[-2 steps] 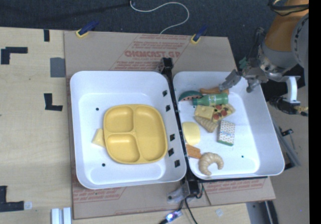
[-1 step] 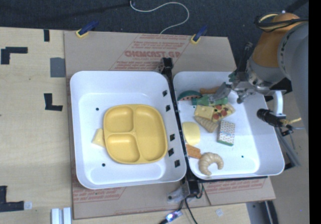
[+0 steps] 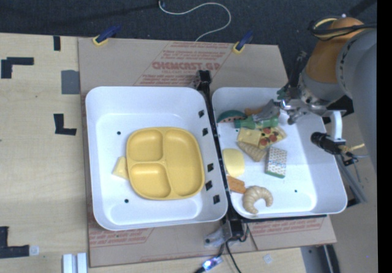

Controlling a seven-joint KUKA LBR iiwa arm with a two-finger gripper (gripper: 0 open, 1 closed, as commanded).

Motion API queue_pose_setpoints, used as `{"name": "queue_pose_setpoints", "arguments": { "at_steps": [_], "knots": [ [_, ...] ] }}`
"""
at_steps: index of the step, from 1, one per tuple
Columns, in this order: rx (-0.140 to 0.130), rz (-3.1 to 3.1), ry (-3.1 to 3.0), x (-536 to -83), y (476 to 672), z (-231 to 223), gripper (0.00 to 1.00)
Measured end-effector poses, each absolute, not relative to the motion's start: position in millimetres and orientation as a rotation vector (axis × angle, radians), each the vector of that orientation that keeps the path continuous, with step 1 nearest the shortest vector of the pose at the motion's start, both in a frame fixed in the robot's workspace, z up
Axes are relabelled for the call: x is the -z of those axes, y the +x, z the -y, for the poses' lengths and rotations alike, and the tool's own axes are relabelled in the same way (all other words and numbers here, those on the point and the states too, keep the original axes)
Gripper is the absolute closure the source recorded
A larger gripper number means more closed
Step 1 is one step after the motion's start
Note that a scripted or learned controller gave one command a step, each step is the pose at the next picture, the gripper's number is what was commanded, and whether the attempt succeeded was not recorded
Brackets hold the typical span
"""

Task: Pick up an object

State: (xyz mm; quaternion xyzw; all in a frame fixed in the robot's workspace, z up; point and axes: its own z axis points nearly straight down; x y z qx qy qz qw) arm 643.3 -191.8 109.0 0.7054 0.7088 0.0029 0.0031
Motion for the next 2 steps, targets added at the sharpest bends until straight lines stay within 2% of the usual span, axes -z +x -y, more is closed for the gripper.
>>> {"name": "queue_pose_setpoints", "arguments": {
  "at_steps": [1, 2],
  "knots": [
    [-0.020, -2.222, 2.208, -123.7, 646.6, 190.3, 1.00],
    [-0.001, -2.223, 2.219, -175.7, 641.8, 180.7, 1.00]
  ]
}}
